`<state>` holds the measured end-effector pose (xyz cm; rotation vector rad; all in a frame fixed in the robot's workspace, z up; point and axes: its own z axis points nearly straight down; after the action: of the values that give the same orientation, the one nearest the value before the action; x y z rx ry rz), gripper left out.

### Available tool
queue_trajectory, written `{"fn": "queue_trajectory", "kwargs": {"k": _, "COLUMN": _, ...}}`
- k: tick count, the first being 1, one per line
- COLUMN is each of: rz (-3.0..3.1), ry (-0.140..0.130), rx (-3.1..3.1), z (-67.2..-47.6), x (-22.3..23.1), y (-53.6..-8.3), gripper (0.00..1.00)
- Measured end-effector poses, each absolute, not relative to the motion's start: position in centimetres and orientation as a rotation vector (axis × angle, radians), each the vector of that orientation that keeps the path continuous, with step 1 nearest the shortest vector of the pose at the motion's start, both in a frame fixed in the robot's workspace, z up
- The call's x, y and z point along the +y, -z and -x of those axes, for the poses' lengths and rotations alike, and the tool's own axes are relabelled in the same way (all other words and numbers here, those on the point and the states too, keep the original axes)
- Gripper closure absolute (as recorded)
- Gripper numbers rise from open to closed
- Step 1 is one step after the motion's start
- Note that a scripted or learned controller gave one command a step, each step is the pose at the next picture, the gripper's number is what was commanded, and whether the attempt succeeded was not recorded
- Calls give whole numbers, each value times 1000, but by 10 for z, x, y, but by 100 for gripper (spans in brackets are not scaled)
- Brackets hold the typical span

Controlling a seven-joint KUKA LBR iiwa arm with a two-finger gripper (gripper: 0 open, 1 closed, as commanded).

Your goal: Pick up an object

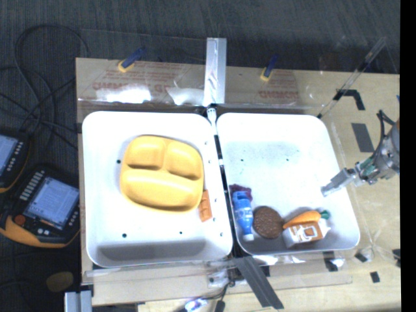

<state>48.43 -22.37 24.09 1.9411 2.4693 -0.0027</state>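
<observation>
Candidate objects cluster at the right bin's [279, 125] 6 o'clock edge: blue bottle [243, 214], brown ridged cookie [266, 222], orange-and-white carton [305, 229], touching.

Risk: tight packing against the wall may block a clean pinch.

Gripper [333, 186] at the bin's 3 o'clock rim; finger state cannot be told.

Glossy yellow compartment tray [161, 172] lies in the left bin [107, 233].

Well left of the tool [331, 186], a yellow divided tray [162, 172] lies face down in the far bin with a small orange piece [205, 206] at its edge. Nearer, below-left of the tool: a blue bottle [242, 212], a brown disc [267, 222], a white-orange carton [305, 228].
</observation>
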Motion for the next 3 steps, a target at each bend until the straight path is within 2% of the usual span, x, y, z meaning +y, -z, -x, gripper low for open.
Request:
{"fn": "queue_trajectory", "kwargs": {"k": 1, "rz": -1970, "ry": 4, "rx": 2450, "z": -525, "x": -197, "y": -130, "gripper": 0}}
{"fn": "queue_trajectory", "kwargs": {"k": 2, "rz": -1994, "ry": 4, "rx": 2426, "z": -532, "x": -224, "y": -192, "gripper": 0}}
{"fn": "queue_trajectory", "kwargs": {"k": 3, "rz": -2192, "ry": 5, "rx": 2254, "z": -484, "x": -193, "y": -113, "gripper": 0}}
